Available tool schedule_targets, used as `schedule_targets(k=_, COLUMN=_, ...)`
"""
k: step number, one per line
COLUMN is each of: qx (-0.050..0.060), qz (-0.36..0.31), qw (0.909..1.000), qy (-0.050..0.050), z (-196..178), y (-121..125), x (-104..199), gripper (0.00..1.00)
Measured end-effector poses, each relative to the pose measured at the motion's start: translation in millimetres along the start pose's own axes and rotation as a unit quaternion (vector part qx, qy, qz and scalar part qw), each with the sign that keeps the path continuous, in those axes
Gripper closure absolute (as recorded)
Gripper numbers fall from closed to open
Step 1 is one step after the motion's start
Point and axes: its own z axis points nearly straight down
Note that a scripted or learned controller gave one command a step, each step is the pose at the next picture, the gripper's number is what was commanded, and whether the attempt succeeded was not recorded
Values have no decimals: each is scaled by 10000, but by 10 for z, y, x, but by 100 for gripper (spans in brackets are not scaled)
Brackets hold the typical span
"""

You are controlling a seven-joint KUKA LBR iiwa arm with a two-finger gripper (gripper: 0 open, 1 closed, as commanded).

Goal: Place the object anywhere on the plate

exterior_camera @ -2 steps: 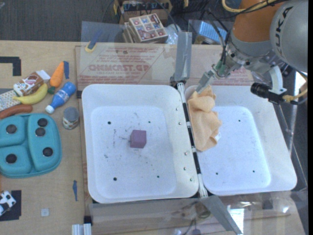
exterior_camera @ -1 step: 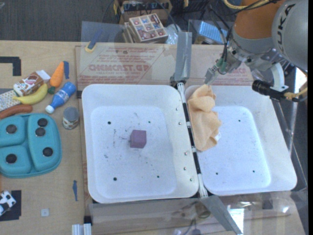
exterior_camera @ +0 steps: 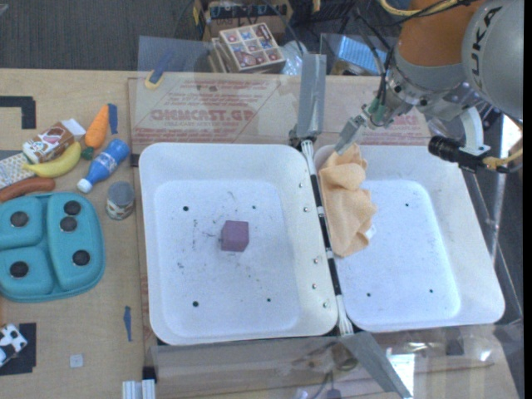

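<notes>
A tan cloth hangs crumpled along the left edge of the right bin, partly over the divider between the bins. Its top corner is pulled up into a peak that ends between the fingertips of my gripper, which is shut on it at the bin's far left corner. A pale curved rim, possibly a plate, peeks out beside the cloth's upper left; the rest is hidden beneath the cloth. A small purple cube rests near the middle of the left bin.
The arm's orange-banded wrist looms over the right bin's far edge, with a black cable fitting beside it. Left of the bins lie a teal tray, a banana, a carrot, a blue bottle and a small can.
</notes>
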Motion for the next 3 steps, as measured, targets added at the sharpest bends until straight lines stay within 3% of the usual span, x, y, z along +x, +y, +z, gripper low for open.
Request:
schedule_targets(k=1, qx=-20, qz=-11, qw=10000, qy=-21, z=-91, y=19, x=-15, gripper=100)
schedule_targets(k=2, qx=-19, qz=-10, qw=10000, qy=-20, z=-89, y=19, x=-15, gripper=0)
schedule_targets(k=3, qx=-40, qz=-21, qw=10000, qy=-42, z=-181, y=39, x=-30, gripper=100)
